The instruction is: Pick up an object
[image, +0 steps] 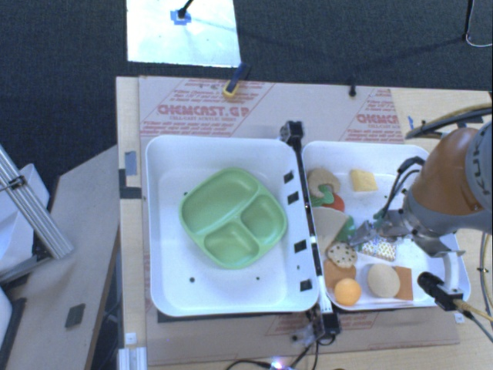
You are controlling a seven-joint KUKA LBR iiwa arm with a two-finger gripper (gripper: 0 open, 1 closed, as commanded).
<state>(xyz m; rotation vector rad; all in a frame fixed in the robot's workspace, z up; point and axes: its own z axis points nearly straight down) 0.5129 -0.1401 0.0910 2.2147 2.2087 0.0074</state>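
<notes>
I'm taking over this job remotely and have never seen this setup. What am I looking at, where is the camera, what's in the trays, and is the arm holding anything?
You have one camera, fixed above the bench and looking down at a slant. Two shallow white bins sit side by side. The left bin holds a green divided plate. The right bin holds small toy foods: a yellow block, an orange ball, a beige egg-shaped piece, a speckled cookie, a tan wedge, and a red and green piece.

The grey and orange shape coming in from the right is the robot arm. Its gripper is low over the middle of the right bin, among the toys. The picture is too blurred there to tell whether anything is between its fingers, so don't count on a grasp yet.
</notes>
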